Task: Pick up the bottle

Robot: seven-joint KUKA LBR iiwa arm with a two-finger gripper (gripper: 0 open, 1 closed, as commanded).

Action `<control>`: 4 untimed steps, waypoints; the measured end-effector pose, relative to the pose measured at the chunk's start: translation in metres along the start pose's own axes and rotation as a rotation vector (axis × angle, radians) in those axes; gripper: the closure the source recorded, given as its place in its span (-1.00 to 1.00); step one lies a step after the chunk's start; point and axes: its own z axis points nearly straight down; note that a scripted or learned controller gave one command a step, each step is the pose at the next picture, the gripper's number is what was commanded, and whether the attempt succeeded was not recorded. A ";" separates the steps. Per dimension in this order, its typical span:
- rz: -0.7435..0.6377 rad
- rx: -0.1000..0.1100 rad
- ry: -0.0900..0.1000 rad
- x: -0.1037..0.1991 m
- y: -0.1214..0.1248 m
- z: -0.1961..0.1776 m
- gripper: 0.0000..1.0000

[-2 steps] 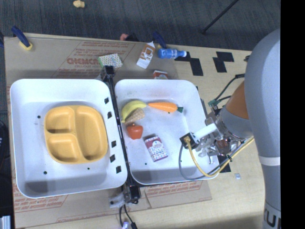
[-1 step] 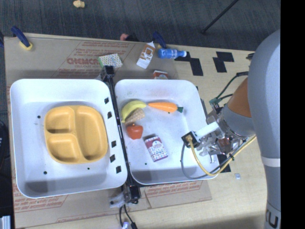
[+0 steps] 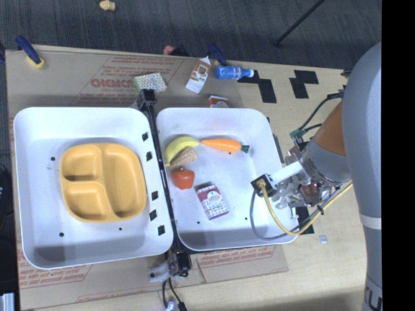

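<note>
Jaws hidden in wrist hardware; whether they are spread or closed cannot be told.
Gripper (image 3: 280,188) hangs over the right bin's (image 3: 259,235) right edge. Farther off, beyond the bin on the cardboard, lies the blue bottle (image 3: 232,73), well apart.

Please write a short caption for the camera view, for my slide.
Gripper at the right bin's edge; blue bottle lies outside on the bench.
</note>
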 end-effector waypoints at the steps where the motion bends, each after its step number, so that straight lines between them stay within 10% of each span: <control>1: -0.001 0.002 -0.002 0.010 -0.051 0.024 1.00; 2: 0.002 0.001 -0.001 0.000 0.000 0.017 1.00; 3: -0.001 0.002 -0.003 0.016 -0.077 0.034 1.00; 4: -0.064 0.000 -0.001 0.005 -0.024 0.019 1.00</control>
